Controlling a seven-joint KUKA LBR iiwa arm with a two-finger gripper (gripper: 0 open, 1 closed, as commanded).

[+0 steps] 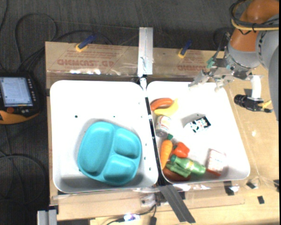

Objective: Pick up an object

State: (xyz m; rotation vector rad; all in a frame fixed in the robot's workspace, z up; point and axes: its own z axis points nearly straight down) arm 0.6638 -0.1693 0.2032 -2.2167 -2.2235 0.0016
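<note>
My gripper (207, 80) hangs over the back edge of the right bin (225, 108), fingers spread and nothing between them. Below it in that bin lie a small black-and-white box (197, 123), an orange and yellow toy food (162, 104) and a small jar (163, 124). Nearer the front sit a carrot (165, 153), a red pepper (181, 149), a green toy vegetable (190, 165) and a pink-white carton (216, 161). The left bin (65, 102) holds a blue divided plate (110, 153).
A teach pendant (13, 96) lies left of the bench. Cardboard (98, 60) with blue clamps backs the bins, and a metal post (145, 50) stands between them. The arm's orange band (253, 22) is at the upper right.
</note>
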